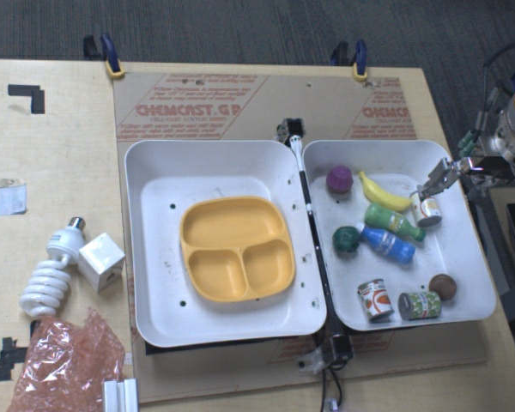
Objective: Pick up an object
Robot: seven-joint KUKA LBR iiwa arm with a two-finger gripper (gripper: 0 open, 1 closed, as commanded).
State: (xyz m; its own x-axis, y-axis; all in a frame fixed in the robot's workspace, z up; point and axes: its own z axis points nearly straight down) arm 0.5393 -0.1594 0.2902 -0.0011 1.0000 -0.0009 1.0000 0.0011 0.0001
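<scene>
My gripper [433, 187] hangs over the right bin [472, 256], close to its far right wall, with the arm coming in from the right edge. Right at its tip lies a small silver can [429, 212]; whether the can is gripped is unclear. To the left of it are a yellow banana [384, 194], a green bottle [393, 221] and a blue bottle [388, 244]. A purple ball [340, 178] and a dark green ball [346, 239] sit further left. Near the front are an orange-labelled can [375, 300], a green can [419, 305] and a brown ball [443, 287].
The left bin [154, 196] holds a yellow divided plate [237, 249]. On the bench to its left are a spiral light bulb [51, 273], a white cube [101, 260] and crumpled pink plastic [64, 367]. A dark ridge [307, 204] separates the bins.
</scene>
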